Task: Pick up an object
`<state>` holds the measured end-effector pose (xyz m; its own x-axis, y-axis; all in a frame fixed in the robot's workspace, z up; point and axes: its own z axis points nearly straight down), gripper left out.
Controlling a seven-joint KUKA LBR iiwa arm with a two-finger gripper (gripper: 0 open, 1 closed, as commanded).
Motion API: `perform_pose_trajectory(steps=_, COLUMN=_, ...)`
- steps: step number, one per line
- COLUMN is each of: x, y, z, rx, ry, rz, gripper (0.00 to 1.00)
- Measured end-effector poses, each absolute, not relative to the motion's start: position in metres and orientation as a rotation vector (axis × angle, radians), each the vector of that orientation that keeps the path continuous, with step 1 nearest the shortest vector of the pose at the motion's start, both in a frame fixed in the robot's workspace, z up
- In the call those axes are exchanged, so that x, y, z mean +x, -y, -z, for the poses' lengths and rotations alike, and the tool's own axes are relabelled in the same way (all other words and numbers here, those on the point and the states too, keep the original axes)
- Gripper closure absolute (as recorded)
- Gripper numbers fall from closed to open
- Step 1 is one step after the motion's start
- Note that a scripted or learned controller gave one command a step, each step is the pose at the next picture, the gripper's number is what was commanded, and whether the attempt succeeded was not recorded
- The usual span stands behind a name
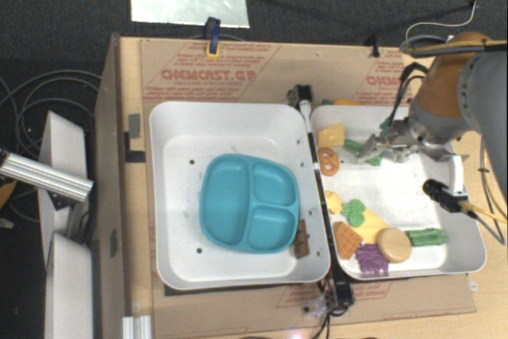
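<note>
Gripper (pixel 375 150) reaches low into the right white bin (pixel 468 250) beside a small green toy piece (pixel 354 145) — whether anything is pinched, I cannot tell. Toy foods cluster along that bin's near edge — a tan round bun (pixel 394 244), a purple grape bunch (pixel 370 259).

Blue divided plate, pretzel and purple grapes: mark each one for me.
Blue divided plate (pixel 238 194): camera view, on its large left compartment.
Pretzel (pixel 328 162): camera view, on its ring, at the right bin's left wall.
Purple grapes (pixel 369 258): camera view, middle of the bunch.
</note>
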<state>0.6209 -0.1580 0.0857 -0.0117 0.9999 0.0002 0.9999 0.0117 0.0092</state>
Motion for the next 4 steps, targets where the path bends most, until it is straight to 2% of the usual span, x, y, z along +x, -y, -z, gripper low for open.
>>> perform_pose_trajectory(steps=1, x=0.489, y=0.178, z=-0.084, rx=2.234, ry=-2.220, rz=0.008, gripper=0.00)
perform_pose_trajectory(steps=2, x=0.562, y=0.164, z=-0.093, rx=2.208, ry=-2.225, rz=-0.007, gripper=0.00)
perform_pose_trajectory(steps=3, x=0.648, y=0.152, z=-0.086, rx=2.207, ry=-2.226, rz=-0.009, gripper=0.00)
perform_pose_trajectory(steps=4, x=0.586, y=0.191, z=-0.108, rx=2.225, ry=-2.216, rz=0.003, gripper=0.00)
